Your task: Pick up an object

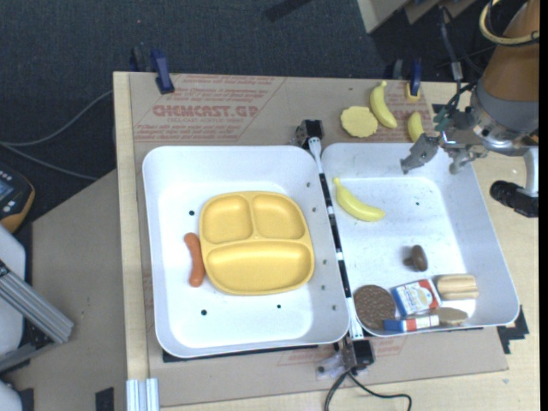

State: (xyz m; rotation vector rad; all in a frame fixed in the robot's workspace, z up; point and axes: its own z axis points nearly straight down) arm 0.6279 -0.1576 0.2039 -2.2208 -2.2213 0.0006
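Note:
My gripper [438, 156] hangs over the far edge of the right bin [479, 229], open with nothing between its fingers [419, 156]. In that bin lie a yellow banana [358, 204] near the left wall, a small brown lump [416, 256] in the middle, and at the near end a round brown cookie [373, 305], a red, white and blue carton [415, 300] and a tan bun [455, 286]. The banana is to the gripper's lower left, well apart from it.
The left bin [171, 195] holds a yellow divided plate [255, 241] with an orange sausage [195, 259] beside it. Behind the right bin, on the bench, lie a banana [383, 105], a yellow round piece [360, 122] and a smaller yellow piece [415, 126].

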